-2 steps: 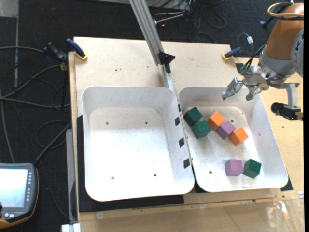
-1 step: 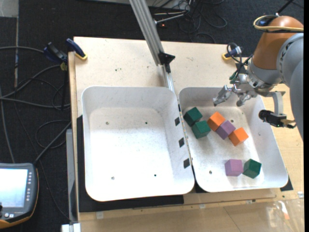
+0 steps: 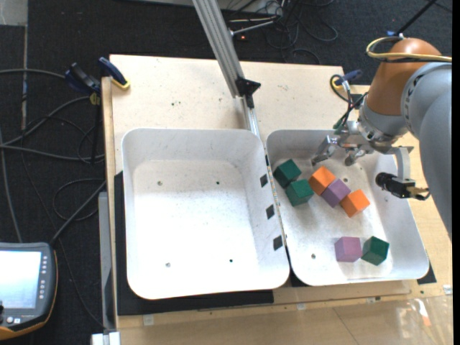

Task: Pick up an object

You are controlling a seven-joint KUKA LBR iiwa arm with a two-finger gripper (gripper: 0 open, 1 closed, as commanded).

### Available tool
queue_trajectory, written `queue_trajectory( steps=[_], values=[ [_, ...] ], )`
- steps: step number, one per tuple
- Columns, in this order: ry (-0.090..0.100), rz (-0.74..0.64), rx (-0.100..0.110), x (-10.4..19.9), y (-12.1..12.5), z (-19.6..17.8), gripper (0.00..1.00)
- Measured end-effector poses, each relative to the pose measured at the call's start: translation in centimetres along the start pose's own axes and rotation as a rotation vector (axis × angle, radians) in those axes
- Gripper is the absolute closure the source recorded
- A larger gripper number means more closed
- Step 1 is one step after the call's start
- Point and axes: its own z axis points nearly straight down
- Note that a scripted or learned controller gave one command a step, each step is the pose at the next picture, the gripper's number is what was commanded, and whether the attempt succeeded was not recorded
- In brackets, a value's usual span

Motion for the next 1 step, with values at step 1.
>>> queue_trajectory(
  steps=[1],
  values=[
    [-0.002, 0.000, -0.005, -0.02, 0.11, -1.33, 1.00]
  ],
)
